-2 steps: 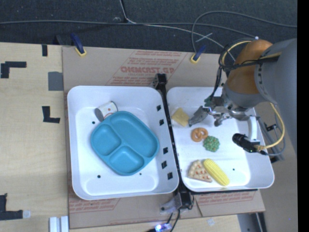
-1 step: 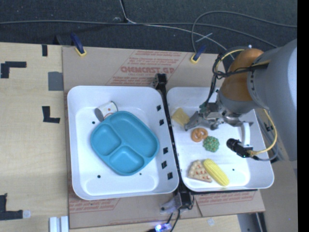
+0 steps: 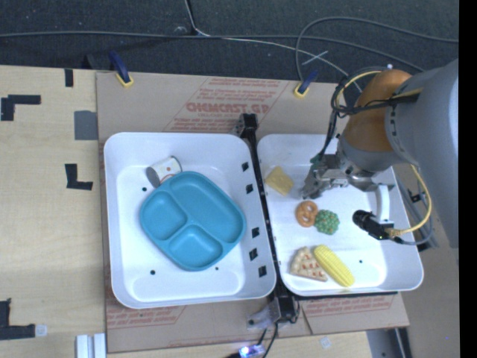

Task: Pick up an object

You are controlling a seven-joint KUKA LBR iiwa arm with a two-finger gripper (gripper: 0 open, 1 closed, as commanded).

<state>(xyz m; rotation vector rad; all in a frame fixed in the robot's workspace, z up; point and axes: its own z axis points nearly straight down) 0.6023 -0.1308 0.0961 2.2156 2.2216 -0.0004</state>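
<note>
Pretzel (image 3: 305, 213) at gripper's (image 3: 311, 189) 6 o'clock; approach step, jaw state unclear; next: descend, centre, close.

I see the grey arm (image 3: 425, 118) entering from the worktop's right edge, its orange band (image 3: 376, 107) above the wrist. The wrist points downward and leftward. The hand (image 3: 311, 187) sits low toward the worktop's right half, nearer its far edge than its near edge.
</note>
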